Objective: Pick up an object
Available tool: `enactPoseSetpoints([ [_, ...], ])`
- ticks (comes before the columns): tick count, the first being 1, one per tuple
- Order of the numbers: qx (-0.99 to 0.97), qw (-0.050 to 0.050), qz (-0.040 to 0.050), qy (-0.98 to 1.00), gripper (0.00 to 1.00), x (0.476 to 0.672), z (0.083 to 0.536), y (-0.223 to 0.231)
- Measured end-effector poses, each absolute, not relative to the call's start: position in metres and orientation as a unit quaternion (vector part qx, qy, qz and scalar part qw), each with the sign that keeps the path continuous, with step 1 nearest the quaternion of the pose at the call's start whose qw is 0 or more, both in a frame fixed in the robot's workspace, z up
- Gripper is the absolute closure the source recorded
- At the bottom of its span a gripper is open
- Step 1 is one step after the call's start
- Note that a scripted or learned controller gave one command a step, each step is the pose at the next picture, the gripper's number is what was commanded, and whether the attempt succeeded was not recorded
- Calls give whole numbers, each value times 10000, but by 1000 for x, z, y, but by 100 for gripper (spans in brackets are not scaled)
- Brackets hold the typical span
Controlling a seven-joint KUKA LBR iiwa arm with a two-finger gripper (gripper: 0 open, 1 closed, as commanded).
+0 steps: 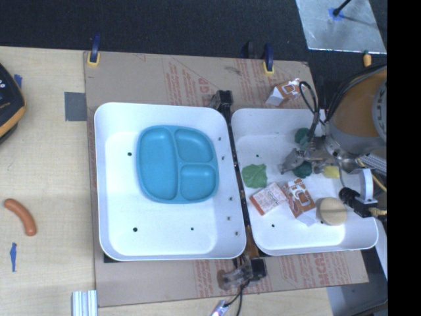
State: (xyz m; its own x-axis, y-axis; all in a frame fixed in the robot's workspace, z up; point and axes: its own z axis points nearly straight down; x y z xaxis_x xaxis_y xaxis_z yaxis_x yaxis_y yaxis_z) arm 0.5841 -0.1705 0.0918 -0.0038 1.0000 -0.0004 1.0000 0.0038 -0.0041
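Claw (pixel 299 161) low in the right bin (pixel 263 242), fingers spread wide, nothing visibly between them. A dark teal object (pixel 303 170) lies touching its tips. Left of it lies a green toy (pixel 254 174); below, two snack packets (pixel 283 197). The left bin (pixel 118 236) carries a blue divided plate (pixel 177 163).

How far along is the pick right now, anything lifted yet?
Done: the arm has reached into the right bin, and its gripper sits low among the items there. In hand: nothing I can confirm; the gripper is at a dark teal object, but a grasp isn't visible. Left: grasp and lift. The green piece, packets and beige ball lie in the bin; the blue tray sits in the left bin.
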Motion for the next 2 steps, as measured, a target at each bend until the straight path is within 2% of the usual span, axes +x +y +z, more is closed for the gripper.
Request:
enactPoseSetpoints([
  [1, -7051, 14, 24, -7091, 100, 584, 102, -171],
  [2, -7053, 9, 3, -7089, 100, 613, 157, -117],
])
